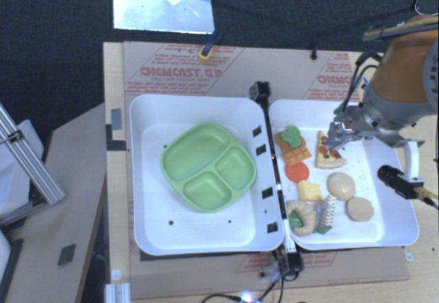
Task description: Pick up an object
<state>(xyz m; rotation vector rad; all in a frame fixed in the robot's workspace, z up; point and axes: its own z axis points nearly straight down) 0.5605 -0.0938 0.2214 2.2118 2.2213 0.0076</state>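
Two white bins sit side by side on the desk (pixel 171 65). The left bin (pixel 147 123) carries a green divided tray (pixel 208 166); the right bin (pixel 394 226) carries a scatter of toy food. None of that food is lifted yet, as far as the view shows: every piece lies on the bin floor.

The arm (pixel 405 79) reaches in from the right, and its jaws (pixel 336 136) hang low over the upper part of the right bin, right above the pizza slice (pixel 328 153). Whether the jaws are apart or together I cannot tell; the wrist hides them from this angle. Nothing is seen clamped in them, and the slice looks flat on the bin floor.

The other pieces lie near: a waffle with a green topping (pixel 292 144) to the left of the slice, a red disc (pixel 297 172) below that, a yellow block (pixel 309 190), two pale rounds (pixel 341 186) and (pixel 359 209), and a pretzel-like piece (pixel 302 216) at the front edge beside a striped bit (pixel 328 212).

My reading: the approach is done and the pick itself is all left. The slice seems the likely target, given what the jaws hover over. Closing, gripping and raising remain, and no lift can be credited so far.
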